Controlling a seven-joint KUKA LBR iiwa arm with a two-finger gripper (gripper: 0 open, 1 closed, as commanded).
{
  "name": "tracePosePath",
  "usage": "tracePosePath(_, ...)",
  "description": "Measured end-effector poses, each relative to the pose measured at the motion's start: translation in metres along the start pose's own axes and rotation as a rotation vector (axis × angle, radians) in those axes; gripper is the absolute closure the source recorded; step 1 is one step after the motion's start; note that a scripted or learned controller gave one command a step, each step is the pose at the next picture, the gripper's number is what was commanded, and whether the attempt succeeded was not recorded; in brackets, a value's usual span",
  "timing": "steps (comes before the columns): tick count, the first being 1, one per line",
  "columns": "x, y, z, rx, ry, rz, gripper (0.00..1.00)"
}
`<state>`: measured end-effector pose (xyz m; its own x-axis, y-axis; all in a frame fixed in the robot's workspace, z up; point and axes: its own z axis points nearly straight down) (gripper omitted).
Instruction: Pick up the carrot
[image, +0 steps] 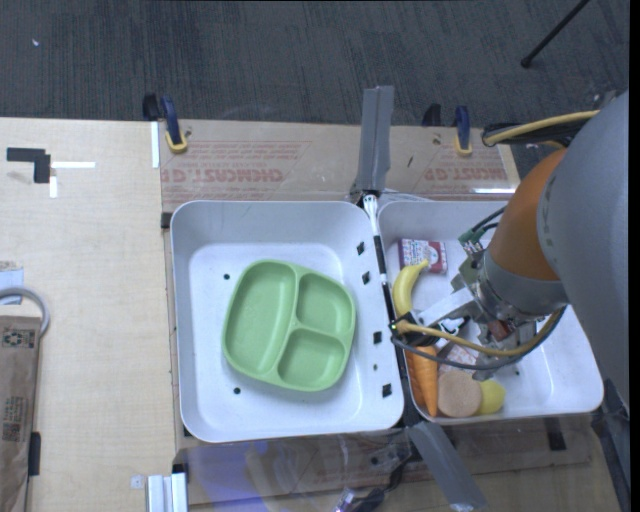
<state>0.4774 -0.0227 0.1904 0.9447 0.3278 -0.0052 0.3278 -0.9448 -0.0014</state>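
Left of the claw (478, 338): yellow banana (405, 285), upright. Farther left, well apart: green divided plate (290, 326) in white bin (195, 330). Just below: tan round cookie (459, 395).

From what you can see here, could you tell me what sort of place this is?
Probably a robotics lab bench: two white bins clamped to a wooden board, toy food like a carrot and banana, and a robot arm.

One fixed overhead camera, slanted down on both bins (190, 300), arm (590, 200) entering right
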Motion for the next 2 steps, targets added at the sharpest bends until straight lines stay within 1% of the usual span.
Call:
tracePosePath(1, -0.013, 0.065, 0.081, -0.01, 0.023, -0.159, 0.0)
tracePosePath(2, -0.015, 0.079, 0.085, -0.038, 0.029, -0.617, 0.0)
